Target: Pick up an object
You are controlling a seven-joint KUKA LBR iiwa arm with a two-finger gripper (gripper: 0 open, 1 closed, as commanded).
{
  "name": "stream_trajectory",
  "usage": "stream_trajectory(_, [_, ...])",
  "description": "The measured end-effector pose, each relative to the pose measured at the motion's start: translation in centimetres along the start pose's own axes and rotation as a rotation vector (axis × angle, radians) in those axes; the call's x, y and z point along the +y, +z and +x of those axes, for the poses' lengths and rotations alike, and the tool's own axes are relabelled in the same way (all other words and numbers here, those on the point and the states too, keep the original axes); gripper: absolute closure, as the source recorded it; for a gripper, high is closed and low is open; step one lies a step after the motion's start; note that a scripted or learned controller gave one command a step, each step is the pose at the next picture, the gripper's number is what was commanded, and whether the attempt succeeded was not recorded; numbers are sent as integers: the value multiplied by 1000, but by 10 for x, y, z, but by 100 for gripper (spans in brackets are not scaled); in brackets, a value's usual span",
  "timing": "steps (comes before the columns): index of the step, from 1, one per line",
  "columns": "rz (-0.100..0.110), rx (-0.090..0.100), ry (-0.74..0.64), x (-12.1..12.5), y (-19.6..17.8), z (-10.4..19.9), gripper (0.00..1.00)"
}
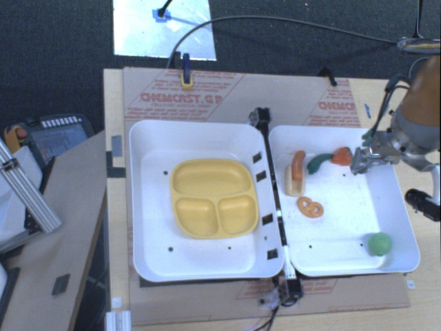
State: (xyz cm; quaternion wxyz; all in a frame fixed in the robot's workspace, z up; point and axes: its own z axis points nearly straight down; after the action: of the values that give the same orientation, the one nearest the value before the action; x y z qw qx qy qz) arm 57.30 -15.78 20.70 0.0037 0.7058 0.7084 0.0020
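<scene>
- The hand (361,161) sits low over the right bin (396,185), just beside the carrot toy (329,158). This suits a pick from that end, but its grip state cannot be told.
- The hot dog toy (297,173), pretzel (310,207) and green ball (378,243) lie loose and well apart in the right bin, so each offers a separate target.
- The yellow divided plate (210,197) occupies the left bin (148,185) alone.
- The cardboard sheet (207,92) on the tabletop (112,88) reads "CHEMCAST" in red.

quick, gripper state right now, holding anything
Gripper: cannot be told whether open or closed; it sits low over the right white bin, beside the orange-and-green toy carrot, with nothing visibly held.
</scene>
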Motion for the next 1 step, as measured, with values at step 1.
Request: stream_trajectory(1, [4, 1, -1, 1, -16, 0, 100])
